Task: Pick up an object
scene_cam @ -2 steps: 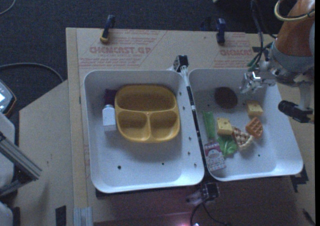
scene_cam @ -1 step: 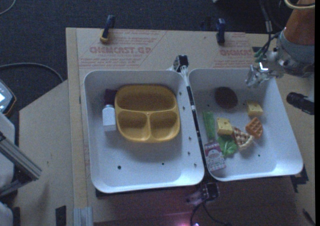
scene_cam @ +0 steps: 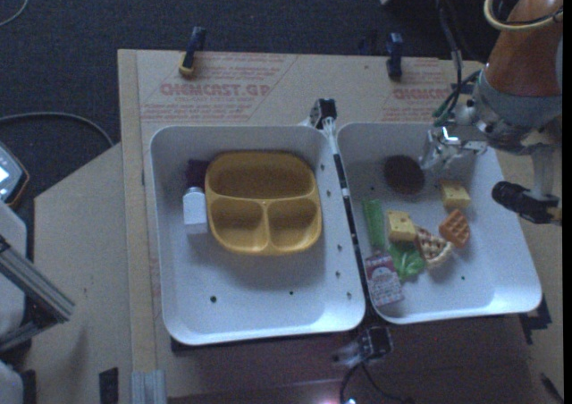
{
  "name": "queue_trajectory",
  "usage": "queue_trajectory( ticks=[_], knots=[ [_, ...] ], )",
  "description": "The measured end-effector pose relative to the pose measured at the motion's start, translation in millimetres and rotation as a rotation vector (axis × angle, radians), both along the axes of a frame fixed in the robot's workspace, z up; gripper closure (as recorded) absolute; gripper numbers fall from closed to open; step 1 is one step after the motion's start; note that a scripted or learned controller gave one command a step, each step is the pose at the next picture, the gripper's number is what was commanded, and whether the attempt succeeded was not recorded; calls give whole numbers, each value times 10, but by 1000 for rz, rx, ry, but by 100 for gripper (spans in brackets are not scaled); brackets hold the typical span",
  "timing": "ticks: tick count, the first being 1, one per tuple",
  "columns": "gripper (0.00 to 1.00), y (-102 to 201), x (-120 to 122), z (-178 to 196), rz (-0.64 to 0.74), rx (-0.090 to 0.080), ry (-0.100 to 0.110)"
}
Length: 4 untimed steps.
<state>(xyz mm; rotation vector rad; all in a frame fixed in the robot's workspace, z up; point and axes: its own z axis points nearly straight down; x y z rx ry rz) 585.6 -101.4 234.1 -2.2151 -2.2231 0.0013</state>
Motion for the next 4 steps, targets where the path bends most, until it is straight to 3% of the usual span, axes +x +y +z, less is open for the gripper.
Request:
queue_trajectory(
  ticks=[1,2,3,4],
  knots=[
    [100,420,-214,-140,0,1,2],
    [100,384,-108,15,-2,-2,-7],
    [100,330,-109,-184,-4,-1,1],
    [100,438,-147,2,-2,-2,-7]
  ],
)
